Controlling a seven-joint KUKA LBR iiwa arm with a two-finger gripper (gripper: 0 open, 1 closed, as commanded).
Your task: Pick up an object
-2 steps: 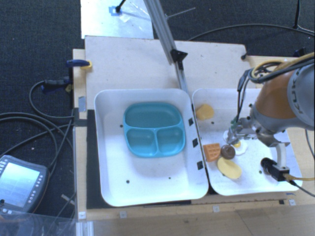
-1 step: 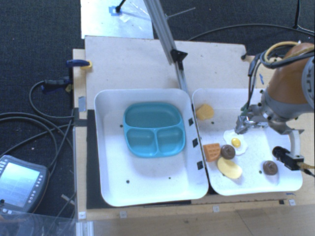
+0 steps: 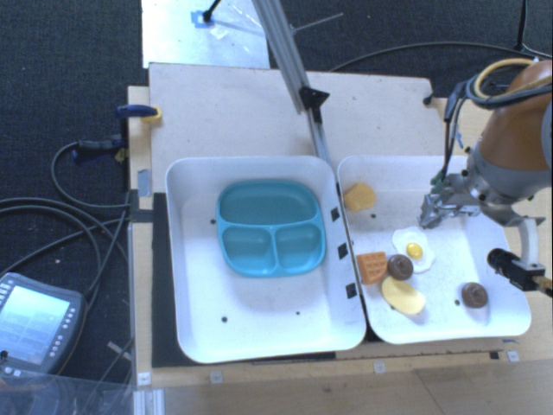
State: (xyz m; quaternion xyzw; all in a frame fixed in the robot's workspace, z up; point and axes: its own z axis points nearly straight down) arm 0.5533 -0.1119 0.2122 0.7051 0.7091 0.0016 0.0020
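Six small food toys lie in the right bin (image 3: 510, 322). Taking the fried egg (image 3: 413, 251) as the landmark: nearest the camera, below it, a yellow oval piece (image 3: 403, 296) sits just beside a brown round piece (image 3: 400, 267) that touches the egg's lower left edge, with an orange block (image 3: 372, 267) left of that. A second brown round piece (image 3: 473, 296) lies well to the lower right. Farther off, up and left of the egg, sits a yellow-orange lump (image 3: 359, 197). The gripper (image 3: 435, 212) hangs just above and right of the egg, holding nothing; whether it is open, I cannot tell. The left bin (image 3: 186, 258) holds a blue tray (image 3: 271, 227). Risk: the egg looks flat, so the gripper may slide over it, or nudge the touching brown piece and catch neither cleanly.
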